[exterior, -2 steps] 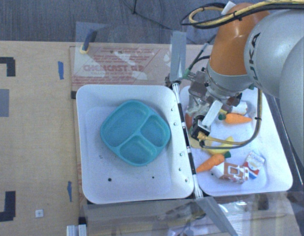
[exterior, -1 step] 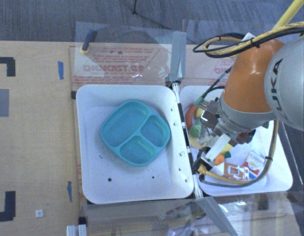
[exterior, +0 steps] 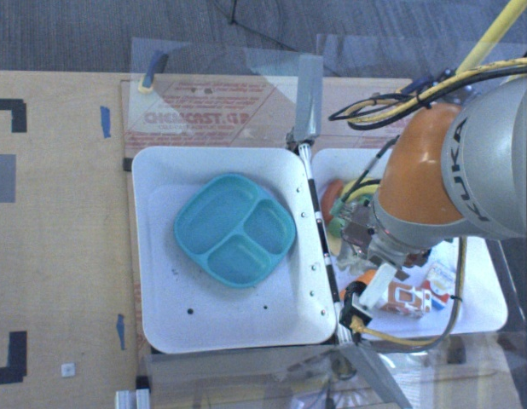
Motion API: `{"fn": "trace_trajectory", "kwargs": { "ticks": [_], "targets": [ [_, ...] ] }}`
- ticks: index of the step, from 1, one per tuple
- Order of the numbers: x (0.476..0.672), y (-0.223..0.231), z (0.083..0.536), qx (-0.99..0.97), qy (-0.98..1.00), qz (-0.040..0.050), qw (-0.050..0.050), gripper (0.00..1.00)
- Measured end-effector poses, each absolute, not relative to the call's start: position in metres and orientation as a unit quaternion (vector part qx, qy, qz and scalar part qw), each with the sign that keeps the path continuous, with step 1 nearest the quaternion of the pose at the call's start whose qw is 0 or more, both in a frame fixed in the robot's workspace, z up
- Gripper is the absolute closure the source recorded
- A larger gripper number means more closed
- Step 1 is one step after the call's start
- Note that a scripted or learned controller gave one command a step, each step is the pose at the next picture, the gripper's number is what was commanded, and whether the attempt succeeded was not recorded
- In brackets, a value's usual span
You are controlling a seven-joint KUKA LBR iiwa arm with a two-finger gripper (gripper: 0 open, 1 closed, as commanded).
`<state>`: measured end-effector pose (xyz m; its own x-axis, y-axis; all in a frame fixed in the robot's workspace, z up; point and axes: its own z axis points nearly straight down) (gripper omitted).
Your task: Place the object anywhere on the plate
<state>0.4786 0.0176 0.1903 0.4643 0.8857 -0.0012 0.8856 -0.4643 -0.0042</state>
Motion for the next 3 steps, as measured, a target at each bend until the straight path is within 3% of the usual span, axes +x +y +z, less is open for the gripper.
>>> {"fn": "trace_trajectory", "kwargs": {
  "ticks": [1,2,3],
  "targets": [
    [0.479,0.022,0.241,-0.835,-0.55,0.0005,0.0,1.0],
    [0.519,0.115,0.226,-0.796,-0.605,0.0003,0.0,1.0],
    [0.571,0.155,0.196,-0.767,-0.641,0.0002,0.0,1.0]
  ]
}}
